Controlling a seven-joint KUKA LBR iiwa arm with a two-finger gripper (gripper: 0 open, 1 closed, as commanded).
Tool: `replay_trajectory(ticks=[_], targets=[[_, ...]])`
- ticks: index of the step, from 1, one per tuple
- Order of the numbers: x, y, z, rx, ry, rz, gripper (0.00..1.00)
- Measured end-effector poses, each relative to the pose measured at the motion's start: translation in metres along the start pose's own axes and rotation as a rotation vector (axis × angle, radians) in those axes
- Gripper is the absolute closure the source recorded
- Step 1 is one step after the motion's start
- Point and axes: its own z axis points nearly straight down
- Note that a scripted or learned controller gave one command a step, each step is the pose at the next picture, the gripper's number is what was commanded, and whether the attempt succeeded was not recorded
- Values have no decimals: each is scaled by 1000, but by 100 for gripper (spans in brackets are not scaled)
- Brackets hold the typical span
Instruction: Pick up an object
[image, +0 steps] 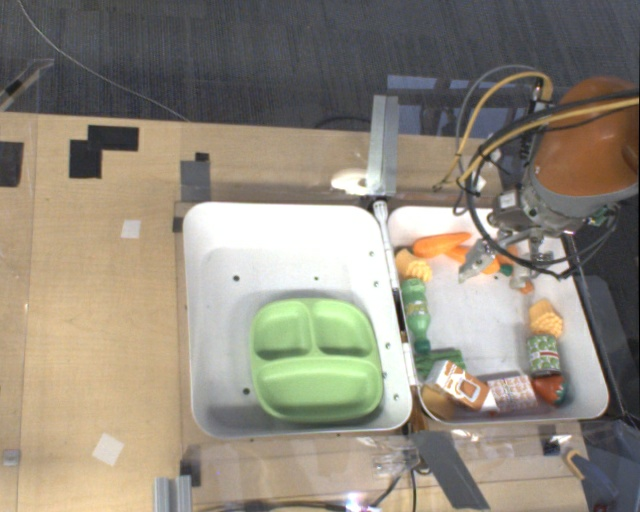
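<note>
A pale wooden bench (90, 330) fills the lower frame beneath a strip of dark grey carpet (200, 55) along the top. Two shallow white bins sit side by side at centre right, touching along a shared metal divider.

The left bin (215, 250) holds a green sectioned tray (316, 358) in its lower half, leaving open white floor across its upper part and along its left wall.

The right bin (596, 395) is crowded along its edges. An orange carrot (442, 243) lies near the top wall, its long axis running left to right. Below it, along the left wall, sit a yellow corn piece (413, 267) and a green bottle (415, 308), the bottle's long axis running top to bottom. Small cartons (487, 390) crowd the bottom wall; a green can (542, 352) and a yellow item (545, 319) stand near the right wall. The bin's middle floor is bare.

The arm (590, 150), orange-banded and trailing cables, enters at upper right. Its gripper (484, 262) hangs just right of the carrot's tip, near the top of the right bin; whether its fingers are spread or pressed together cannot be told.
</note>
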Motion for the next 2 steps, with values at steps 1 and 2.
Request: replay_trajectory(ticks=[1, 2], targets=[[-24, 82, 66, 9, 3, -366, 0], [-51, 19, 66, 12, 5, -167, 0]])
